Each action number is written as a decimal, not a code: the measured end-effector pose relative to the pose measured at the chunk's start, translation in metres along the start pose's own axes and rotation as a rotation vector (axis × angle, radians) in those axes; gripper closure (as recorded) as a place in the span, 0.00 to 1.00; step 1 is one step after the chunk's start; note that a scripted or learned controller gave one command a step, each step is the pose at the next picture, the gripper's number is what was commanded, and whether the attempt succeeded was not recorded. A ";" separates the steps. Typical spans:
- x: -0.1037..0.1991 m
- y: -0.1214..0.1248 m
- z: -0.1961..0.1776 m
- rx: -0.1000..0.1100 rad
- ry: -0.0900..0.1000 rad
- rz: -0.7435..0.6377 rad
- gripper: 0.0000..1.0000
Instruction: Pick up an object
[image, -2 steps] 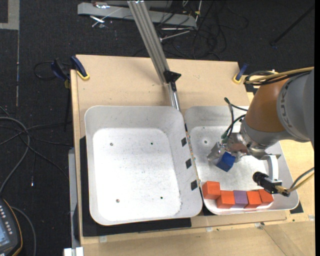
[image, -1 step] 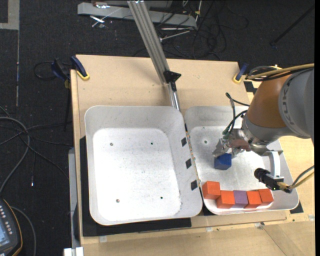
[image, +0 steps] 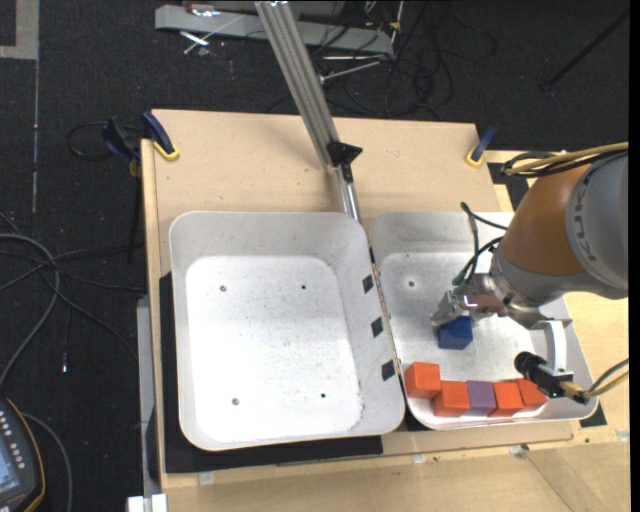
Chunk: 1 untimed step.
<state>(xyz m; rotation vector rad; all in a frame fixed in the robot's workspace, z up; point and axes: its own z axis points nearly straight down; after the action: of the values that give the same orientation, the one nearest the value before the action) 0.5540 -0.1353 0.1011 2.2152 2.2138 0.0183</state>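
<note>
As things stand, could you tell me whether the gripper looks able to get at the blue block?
Probably yes. The gripper sits right over the blue block in the right bin, and nothing lies between them. The orange and purple blocks line the near wall, apart from it.

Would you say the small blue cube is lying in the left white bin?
No, the small blue cube lies in the right white bin, beside the gripper.
</note>
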 end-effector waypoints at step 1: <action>0.057 0.059 -0.098 0.004 -0.001 -0.008 1.00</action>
<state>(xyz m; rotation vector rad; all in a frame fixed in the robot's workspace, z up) 0.6120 -0.0781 0.2001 2.2072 2.2244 0.0125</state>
